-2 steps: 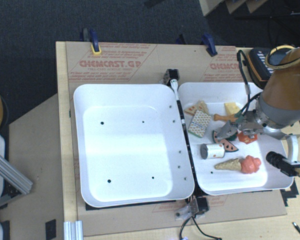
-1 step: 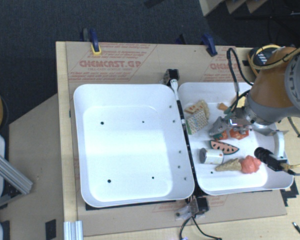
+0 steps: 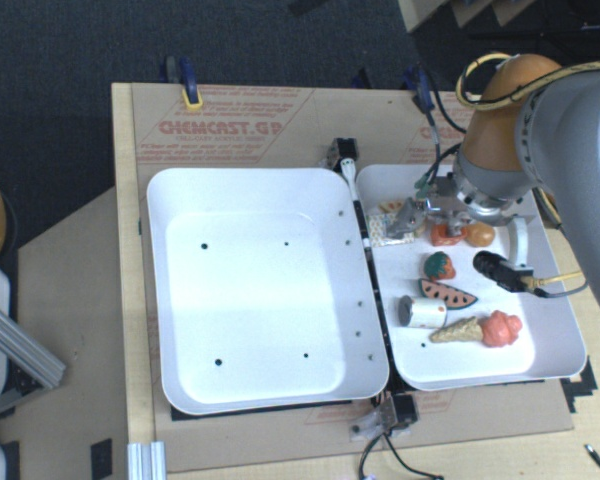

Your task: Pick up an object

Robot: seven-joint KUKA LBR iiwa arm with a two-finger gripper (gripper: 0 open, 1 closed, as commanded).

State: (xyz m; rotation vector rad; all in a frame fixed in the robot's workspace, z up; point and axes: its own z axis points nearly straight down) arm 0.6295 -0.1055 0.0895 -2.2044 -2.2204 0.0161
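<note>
1. Toy ice cream cone with a pink scoop lay at the front of its bin, well away from the gripper and closer to the camera.
2. The gripper hung low over the back part of that white bin, at the end of the grey arm with the orange band.
3. It was too hard to see if the gripper was open or closed, so I cannot tell.
4. A pale flat piece with little squares lay just beside the gripper, on the side toward the other bin.
5. A red toy and an orange toy lay touching each other, just beside the gripper on its far side from that piece.
6. A red and green toy lay near the gripper, a bit closer to the camera.
7. A toy watermelon slice and a white tube lay further forward, between that toy and the cone.
8. The other white bin sat right next to the first one, off to the gripper's side.
</note>
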